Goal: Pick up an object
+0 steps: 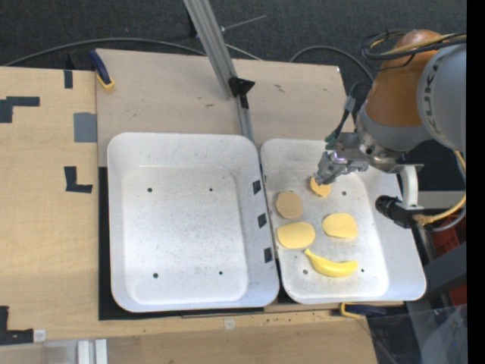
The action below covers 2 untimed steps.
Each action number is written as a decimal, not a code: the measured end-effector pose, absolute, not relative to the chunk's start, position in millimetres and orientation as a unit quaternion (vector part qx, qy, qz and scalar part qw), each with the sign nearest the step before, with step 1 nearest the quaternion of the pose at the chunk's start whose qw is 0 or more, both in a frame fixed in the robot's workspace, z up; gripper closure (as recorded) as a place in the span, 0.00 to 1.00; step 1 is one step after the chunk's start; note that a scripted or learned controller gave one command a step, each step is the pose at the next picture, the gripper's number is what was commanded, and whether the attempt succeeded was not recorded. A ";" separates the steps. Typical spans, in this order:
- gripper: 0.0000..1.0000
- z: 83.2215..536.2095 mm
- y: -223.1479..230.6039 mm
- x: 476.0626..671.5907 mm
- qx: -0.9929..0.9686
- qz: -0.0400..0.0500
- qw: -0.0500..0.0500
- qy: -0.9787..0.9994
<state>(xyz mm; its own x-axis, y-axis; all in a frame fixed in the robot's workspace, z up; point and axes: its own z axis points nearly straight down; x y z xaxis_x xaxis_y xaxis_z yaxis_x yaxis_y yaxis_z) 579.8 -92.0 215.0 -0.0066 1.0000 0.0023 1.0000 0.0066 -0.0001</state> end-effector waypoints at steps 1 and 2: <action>1.00 220.0 -43.3 576.9 -0.705 0.000 0.001 -0.709; 1.00 212.0 11.7 558.2 -0.705 0.001 0.002 -0.709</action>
